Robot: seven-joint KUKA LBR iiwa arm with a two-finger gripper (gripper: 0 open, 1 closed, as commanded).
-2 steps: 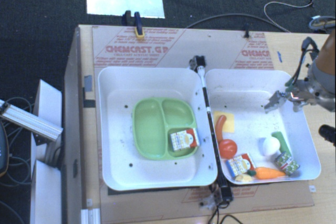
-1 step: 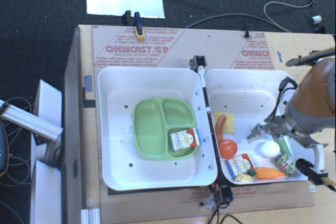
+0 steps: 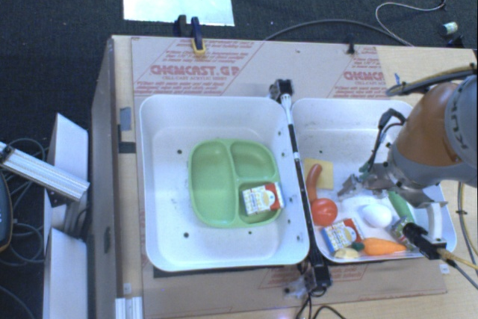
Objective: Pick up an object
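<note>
The right bin (image 3: 336, 123) holds several toy foods: a yellow cheese slab (image 3: 323, 169), a red sausage (image 3: 314, 175), a red tomato (image 3: 323, 211), a small carton (image 3: 341, 235), a white egg (image 3: 376, 215), an orange carrot (image 3: 385, 246) and a green piece (image 3: 399, 203). My gripper (image 3: 367, 183) hangs low in this bin, just above the egg and to the right of the tomato. The arm's orange band (image 3: 426, 131) rises behind it. Nothing is seen held in the gripper.
In the left bin (image 3: 172, 235) lies a green divided plate (image 3: 216, 183) with another small carton (image 3: 261, 199) in its lower right compartment. A black divider (image 3: 295, 153) runs between the bins. Cables trail along the bench's right side.
</note>
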